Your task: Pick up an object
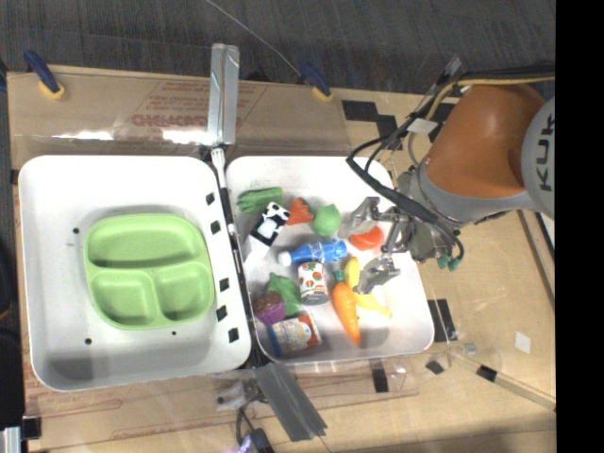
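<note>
My gripper (pixel 372 244) hangs over the right side of the right bin (pixel 415 321), open, one finger toward the back and one toward the front. A small red-orange piece (pixel 368 238) lies in the gap between the fingers, and they are not closed on it. Just left of the gripper are a green ball (pixel 327 220), a blue toy (pixel 319 252), a printed can (pixel 312 281), a yellow piece (pixel 353 272) and an orange carrot (pixel 346 315). Farther left lie a black-and-white toy (pixel 274 223) and a green vegetable (pixel 260 199).
The left bin (pixel 47 338) holds a green divided tray (pixel 146 270). A raised divider (pixel 225 243) separates the two bins. Cables loop from the arm's wrist (pixel 477 154) above the right bin's back right corner. More toys crowd the right bin's front left.
</note>
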Robot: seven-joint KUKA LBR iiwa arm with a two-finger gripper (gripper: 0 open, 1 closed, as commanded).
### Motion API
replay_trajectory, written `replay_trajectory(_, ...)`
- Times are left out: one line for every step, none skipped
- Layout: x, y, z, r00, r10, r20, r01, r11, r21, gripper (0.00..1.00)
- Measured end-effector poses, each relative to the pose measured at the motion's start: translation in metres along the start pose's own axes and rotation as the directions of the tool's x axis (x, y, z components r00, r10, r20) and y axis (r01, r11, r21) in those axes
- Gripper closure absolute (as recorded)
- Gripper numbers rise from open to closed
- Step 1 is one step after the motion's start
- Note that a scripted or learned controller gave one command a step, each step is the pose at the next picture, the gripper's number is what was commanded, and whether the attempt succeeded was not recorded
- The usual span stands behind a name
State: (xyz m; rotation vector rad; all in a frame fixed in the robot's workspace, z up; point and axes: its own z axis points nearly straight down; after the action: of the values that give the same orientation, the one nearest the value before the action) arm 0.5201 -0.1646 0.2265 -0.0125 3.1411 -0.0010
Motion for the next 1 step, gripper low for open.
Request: replay_trajectory(-0.0045, 0.0508, 0.0913, 1.0, 0.015, -0.009, -0.015, 1.0, -0.004, 0.0)
